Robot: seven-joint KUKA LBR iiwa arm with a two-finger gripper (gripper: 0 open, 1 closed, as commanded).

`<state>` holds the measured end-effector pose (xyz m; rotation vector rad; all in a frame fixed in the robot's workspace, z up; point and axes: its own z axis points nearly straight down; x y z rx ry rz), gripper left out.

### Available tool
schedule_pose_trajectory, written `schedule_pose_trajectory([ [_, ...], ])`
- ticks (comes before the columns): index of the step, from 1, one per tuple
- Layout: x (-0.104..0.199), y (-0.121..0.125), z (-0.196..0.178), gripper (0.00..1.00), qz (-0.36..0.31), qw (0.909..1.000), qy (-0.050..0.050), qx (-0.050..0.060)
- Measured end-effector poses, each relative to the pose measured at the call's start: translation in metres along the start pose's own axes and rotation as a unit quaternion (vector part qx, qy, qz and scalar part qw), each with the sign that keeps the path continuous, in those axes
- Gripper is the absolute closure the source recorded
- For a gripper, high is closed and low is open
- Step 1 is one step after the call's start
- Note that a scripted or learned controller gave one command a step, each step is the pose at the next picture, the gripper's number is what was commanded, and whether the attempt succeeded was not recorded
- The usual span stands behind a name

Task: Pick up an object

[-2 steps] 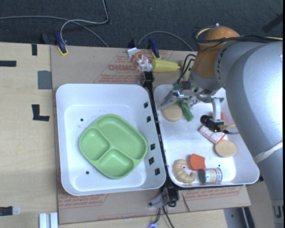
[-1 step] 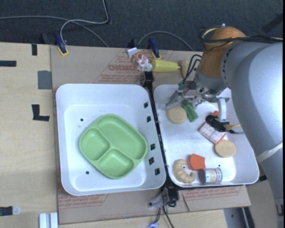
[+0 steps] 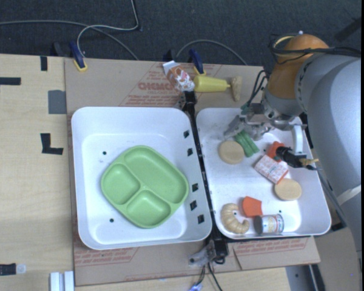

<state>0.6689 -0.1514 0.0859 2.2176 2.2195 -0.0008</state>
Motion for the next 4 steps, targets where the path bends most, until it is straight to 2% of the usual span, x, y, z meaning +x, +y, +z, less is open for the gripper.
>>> schedule_pose_trajectory([
  [1,0.039,-0.005,0.001,0.0,0.0,1.0,0.001,0.001],
  [2,0.019,0.0,0.0,0.0,0.0,1.0,0.001,0.0],
  [4,0.034,0.0,0.001,0.0,0.0,1.0,0.0,0.001],
])
